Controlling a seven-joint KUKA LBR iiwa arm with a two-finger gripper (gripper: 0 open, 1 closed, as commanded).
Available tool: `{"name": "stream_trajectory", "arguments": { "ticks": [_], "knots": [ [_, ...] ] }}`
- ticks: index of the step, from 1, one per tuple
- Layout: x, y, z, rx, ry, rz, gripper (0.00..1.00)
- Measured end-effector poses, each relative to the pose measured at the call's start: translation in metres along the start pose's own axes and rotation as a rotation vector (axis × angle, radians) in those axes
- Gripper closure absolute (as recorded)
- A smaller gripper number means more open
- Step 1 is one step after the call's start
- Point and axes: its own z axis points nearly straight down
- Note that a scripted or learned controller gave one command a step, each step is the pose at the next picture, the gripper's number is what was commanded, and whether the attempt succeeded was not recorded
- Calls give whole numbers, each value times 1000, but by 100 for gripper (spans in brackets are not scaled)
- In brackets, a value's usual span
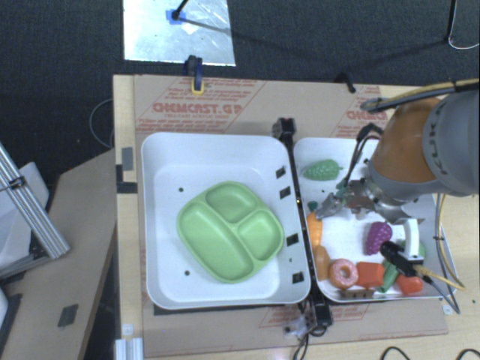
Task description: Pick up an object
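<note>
2 white bins: left bin (pixel 161 201), right bin (pixel 341 152). Left one: 1 green divided plate (pixel 229 231). Right one: 1 green leafy toy (pixel 321 170), 1 purple grape bunch (pixel 378 235), 1 pink donut (pixel 343 273), 2 orange carrot-like pieces (pixel 315 229) (pixel 322 261), 1 red piece (pixel 370 274). Near-right clutter can't be counted.

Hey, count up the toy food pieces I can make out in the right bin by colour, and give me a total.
Green: 1, the leafy piece near the bin's far edge
Purple: 1, the grapes
Pink: 1, the donut
Orange: 2, the carrot-like piece and the piece below it
Red: 2, the block and the piece at the near right
Total: 7. More may be hidden under the arm.
</note>
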Motion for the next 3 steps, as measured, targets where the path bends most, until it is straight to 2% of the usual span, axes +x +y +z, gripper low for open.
{"name": "stream_trajectory", "arguments": {
  "ticks": [1,2,3],
  "knots": [
    [-8,7,19,-23,-14,7,0],
    [-4,5,12,-14,-7,3,100],
    [1,5,-32,-4,-1,-4,100]
  ]
}}
